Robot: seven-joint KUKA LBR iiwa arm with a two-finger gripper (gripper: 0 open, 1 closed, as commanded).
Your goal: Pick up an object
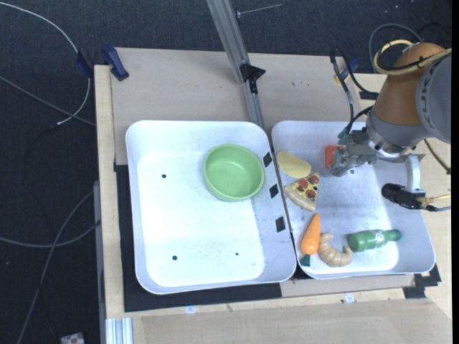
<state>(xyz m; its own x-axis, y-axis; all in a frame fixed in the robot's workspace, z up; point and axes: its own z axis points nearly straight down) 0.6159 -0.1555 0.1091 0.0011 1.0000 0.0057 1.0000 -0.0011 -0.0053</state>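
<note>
Hand low in right bin, half-hiding small orange-red object.

Bench: my tan worktop, set on dark carpet.
Mat: a black sheet on the bench, showing at the left and front edges of the bins.
Left bin: white, shallow, lying on the mat.
Right bin: white, just beside the left one, their rims touching along the middle.
Clips: black tabs along the seam between my two bins.
Post: a metal bar running from the top edge to the back of the seam.
Clamps: blue, at the back corners of the bench.
</note>
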